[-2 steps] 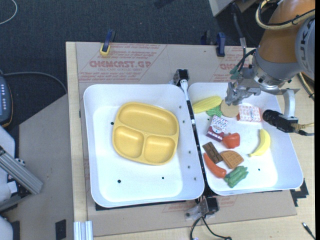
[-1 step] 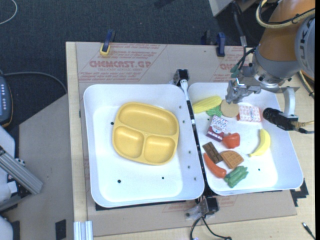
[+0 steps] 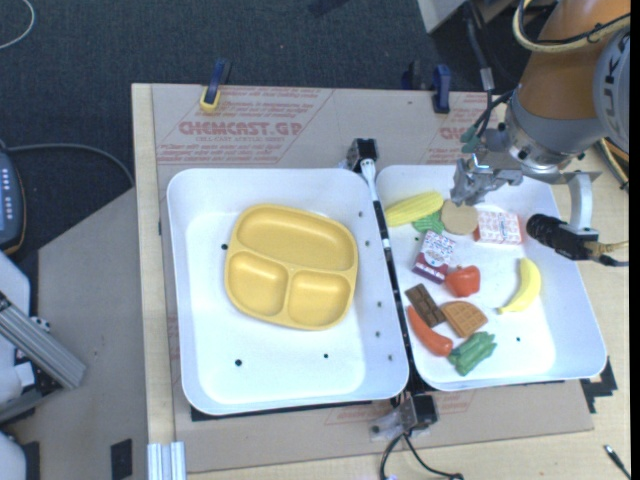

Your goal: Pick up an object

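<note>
The grey arm with its orange band reaches in from the upper right of the frame, wrist bent downward. Its end effector (image 3: 468, 190) hangs over the right white bin (image 3: 570, 338), just above a tan round disc (image 3: 459, 219) beside a yellow corn cob (image 3: 414, 208); whether it is spread or pressed together, I cannot tell.

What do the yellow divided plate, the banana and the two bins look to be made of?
Yellow divided plate: likely moulded plastic, with a smooth, uniform colour and soft sheen on its three compartments. Banana: probably a plastic toy, evenly bright yellow with no markings. The left bin and right bin: seemingly thin formed white plastic, with rounded rims and glossy highlights; the exact material is uncertain.
</note>
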`<state>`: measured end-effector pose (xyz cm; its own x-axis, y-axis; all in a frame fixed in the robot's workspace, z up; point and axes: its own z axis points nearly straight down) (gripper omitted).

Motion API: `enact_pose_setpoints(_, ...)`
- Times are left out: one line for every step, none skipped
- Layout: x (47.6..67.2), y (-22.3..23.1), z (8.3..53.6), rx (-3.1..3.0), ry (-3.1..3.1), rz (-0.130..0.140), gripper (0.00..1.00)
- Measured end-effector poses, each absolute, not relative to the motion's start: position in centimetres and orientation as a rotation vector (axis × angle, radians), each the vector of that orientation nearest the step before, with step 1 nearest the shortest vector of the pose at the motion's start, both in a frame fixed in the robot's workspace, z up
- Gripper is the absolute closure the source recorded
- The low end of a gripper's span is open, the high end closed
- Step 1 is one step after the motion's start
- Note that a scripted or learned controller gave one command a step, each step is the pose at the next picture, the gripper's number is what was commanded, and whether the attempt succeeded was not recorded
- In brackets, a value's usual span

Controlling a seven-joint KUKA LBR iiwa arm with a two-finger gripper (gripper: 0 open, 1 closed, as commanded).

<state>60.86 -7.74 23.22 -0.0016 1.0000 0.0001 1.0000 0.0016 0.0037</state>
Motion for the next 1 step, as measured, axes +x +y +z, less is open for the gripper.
enact_pose_setpoints(61.84, -8.0, 23.41, 2.217, 2.221, 0.003, 1.0)
